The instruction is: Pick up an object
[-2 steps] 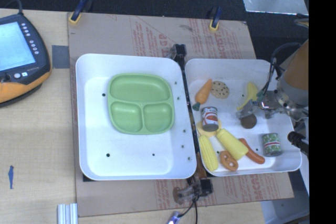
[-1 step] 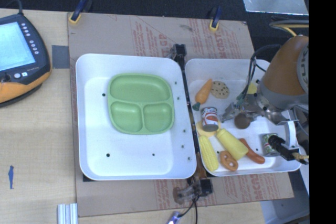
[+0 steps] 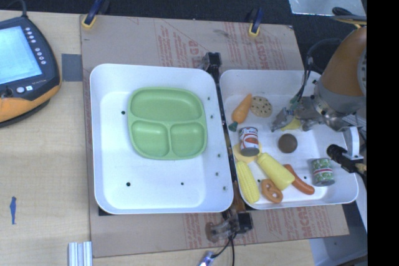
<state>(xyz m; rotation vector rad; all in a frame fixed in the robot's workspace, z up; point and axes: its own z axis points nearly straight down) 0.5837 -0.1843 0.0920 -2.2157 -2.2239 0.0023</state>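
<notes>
The right bin (image 3: 274,79) holds several small items. Among them are an orange carrot (image 3: 242,108), a speckled cookie (image 3: 261,106), a red-and-white can (image 3: 249,140), a brown round piece (image 3: 287,143), a green can (image 3: 322,171), a corn cob (image 3: 248,181), a yellow bottle (image 3: 275,170), an orange ring (image 3: 271,190) and a red sausage (image 3: 301,180). My gripper (image 3: 290,119) hangs low over the upper right part of this bin, just above the brown round piece and right of the cookie. A small yellow item (image 3: 308,125) lies against its right side. I see nothing held.
The left bin (image 3: 109,152) carries a green divided plate (image 3: 167,123). A teach pendant (image 3: 22,68) lies on the bench at far left. Clamps (image 3: 93,12) (image 3: 254,20) hold the cardboard sheet at the back. The grey arm (image 3: 343,81) covers the right bin's right edge.
</notes>
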